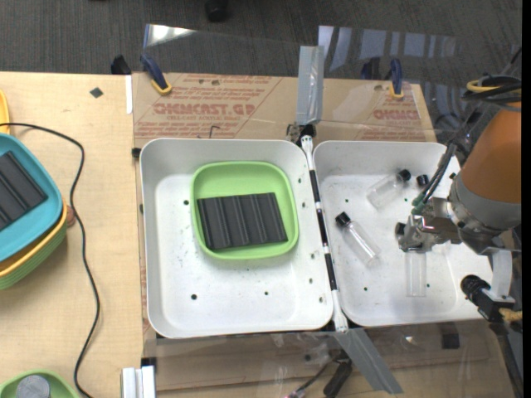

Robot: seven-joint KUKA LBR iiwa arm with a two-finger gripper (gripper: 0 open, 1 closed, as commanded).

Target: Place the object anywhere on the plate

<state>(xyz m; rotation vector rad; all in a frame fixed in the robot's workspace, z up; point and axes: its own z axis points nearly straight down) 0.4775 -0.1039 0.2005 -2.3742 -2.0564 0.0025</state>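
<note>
A green square plate with a dark ribbed insert sits in the left white bin. Several clear vials with black caps lie in the right bin: one left of centre, one toward the back, and one nearer the front. My gripper hangs low over the right bin, just behind the front vial and to the right of the centre vial. Nothing is seen held in it.
The grey arm with its orange band comes in over the right bin's right side. A raised divider separates the bins. Teal and green dishes and a black cable lie on the wooden bench to the left.
</note>
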